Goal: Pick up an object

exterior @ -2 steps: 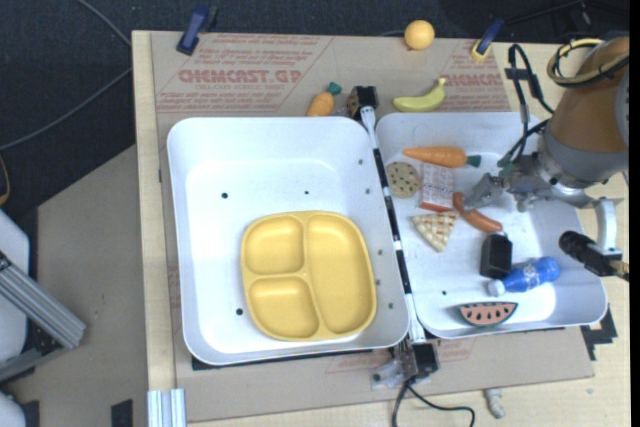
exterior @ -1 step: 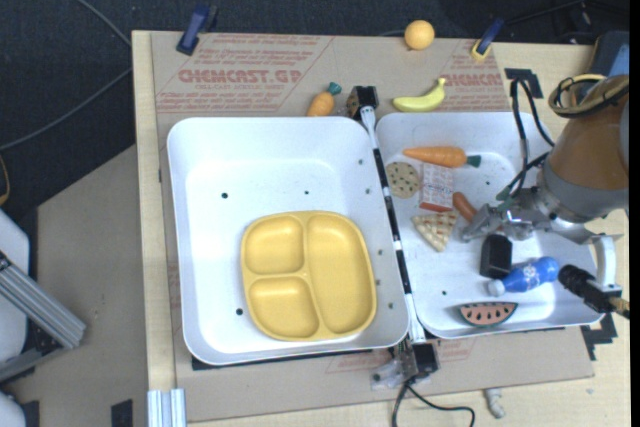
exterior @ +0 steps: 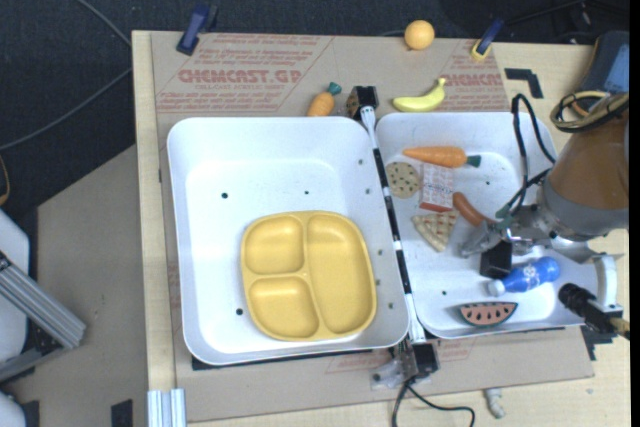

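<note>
The right bin [exterior: 436,307] holds a carrot [exterior: 437,156], a round cookie [exterior: 403,178], a small printed packet [exterior: 436,186], a red sausage [exterior: 467,208], a waffle piece [exterior: 434,231], a blue bottle [exterior: 530,275] and a watermelon slice [exterior: 488,313]. My gripper [exterior: 490,253] is low over this bin's right half. It sits just left of the blue bottle and right of the waffle piece, below the sausage's end. The arm's grey wrist and orange band rise to the right of it.
The left bin [exterior: 200,215] carries a yellow divided plate [exterior: 308,273]. Behind the bins on the cardboard lie a banana [exterior: 420,98], an orange ball [exterior: 419,35] and a small carrot [exterior: 322,103]. Blue clamps [exterior: 195,30] grip the board's far edge.
</note>
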Controlling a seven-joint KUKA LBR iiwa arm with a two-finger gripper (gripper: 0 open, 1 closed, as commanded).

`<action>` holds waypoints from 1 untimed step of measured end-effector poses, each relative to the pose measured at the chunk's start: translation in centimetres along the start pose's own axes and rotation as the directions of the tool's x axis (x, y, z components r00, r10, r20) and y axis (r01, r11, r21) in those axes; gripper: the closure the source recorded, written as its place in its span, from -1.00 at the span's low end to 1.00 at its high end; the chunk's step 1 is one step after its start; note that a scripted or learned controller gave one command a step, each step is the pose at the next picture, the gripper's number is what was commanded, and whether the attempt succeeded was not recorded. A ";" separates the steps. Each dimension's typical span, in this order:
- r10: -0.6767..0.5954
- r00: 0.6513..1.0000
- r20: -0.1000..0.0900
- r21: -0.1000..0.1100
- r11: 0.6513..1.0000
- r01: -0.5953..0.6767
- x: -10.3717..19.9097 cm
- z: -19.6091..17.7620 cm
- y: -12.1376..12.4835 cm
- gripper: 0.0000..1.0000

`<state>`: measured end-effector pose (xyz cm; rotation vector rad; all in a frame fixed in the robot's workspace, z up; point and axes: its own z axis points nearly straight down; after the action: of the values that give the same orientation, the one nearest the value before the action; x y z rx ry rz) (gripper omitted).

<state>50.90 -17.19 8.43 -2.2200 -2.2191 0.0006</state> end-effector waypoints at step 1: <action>0.001 1.000 0.001 -0.002 1.000 -0.001 0.0 -1.0 0.0 1.00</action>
<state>50.94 -17.20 9.42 -2.2227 -2.2193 -0.0007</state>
